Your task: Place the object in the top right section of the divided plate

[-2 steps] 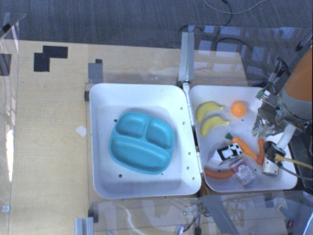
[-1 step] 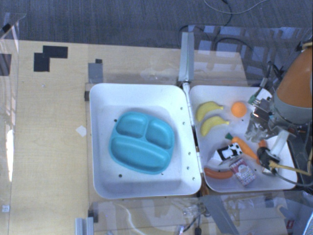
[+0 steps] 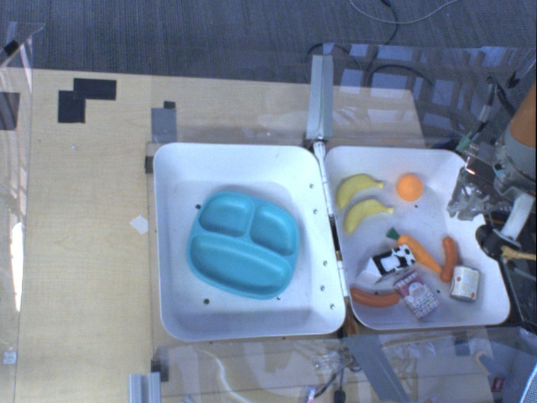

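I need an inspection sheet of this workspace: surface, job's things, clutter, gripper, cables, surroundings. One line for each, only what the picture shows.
Surface: wooden bench bearing two white bins, left bin and right bin, side by side.
Job's things: blue divided plate in the left bin, nothing lying in its sections. No object is held yet.
Clutter: right bin holds two bananas, orange ball, carrot, two sausages, black-and-white toy, packet, small can.
Gripper: gripper over the right bin's right edge, nothing seen in it; open or shut, cannot tell.
Cables: a thin cable on the floor beyond the bench.
Surroundings: dark carpet; black marks on the bench.
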### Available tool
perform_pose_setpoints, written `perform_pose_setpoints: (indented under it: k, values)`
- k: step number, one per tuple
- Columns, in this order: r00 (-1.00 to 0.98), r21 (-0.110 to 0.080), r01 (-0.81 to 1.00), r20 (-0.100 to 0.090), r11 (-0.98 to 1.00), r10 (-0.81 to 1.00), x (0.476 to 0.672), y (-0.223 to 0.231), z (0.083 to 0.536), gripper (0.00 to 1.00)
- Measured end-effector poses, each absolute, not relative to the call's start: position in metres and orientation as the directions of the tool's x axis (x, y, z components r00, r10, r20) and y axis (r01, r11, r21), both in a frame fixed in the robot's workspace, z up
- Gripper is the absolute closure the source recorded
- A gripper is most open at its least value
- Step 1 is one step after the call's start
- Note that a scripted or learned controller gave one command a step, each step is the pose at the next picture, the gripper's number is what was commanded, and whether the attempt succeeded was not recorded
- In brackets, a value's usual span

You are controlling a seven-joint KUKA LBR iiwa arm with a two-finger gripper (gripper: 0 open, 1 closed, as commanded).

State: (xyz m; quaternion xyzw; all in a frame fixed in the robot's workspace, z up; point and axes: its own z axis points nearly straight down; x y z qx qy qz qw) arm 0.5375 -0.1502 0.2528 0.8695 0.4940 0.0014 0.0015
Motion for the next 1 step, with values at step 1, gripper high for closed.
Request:
perform_pose_setpoints:
  k: [1]
  values:
    - [0.478,0.001,0.879,0.0,-0.478,0.879,0.552,-0.1189,0.2245,1.0]
